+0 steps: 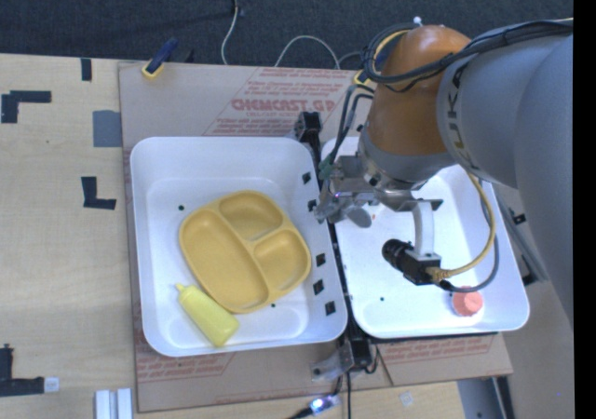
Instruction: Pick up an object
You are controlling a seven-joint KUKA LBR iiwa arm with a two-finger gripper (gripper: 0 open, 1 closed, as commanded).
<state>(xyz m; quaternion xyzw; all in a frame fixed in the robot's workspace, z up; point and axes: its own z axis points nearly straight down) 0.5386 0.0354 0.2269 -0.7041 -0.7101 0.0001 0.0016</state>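
Note:
A yellow divided plate [244,250] lies in the left bin [154,222]. A yellow squeeze bottle [208,313] rests against the plate's near-left edge. In the right bin [503,310], a small orange-pink object [467,304] sits near the front right corner. My gripper [346,207] hangs below the orange wrist band, over the left edge of the right bin and close to the divide between the bins. The arm's body hides the back part of the right bin.
The bins stand on a cardboard sheet [270,101] on the wooden bench. A black fitting with a yellow cable [411,261] hangs over the middle of the right bin. A blue and yellow clip [159,58] lies at the cardboard's far left corner.

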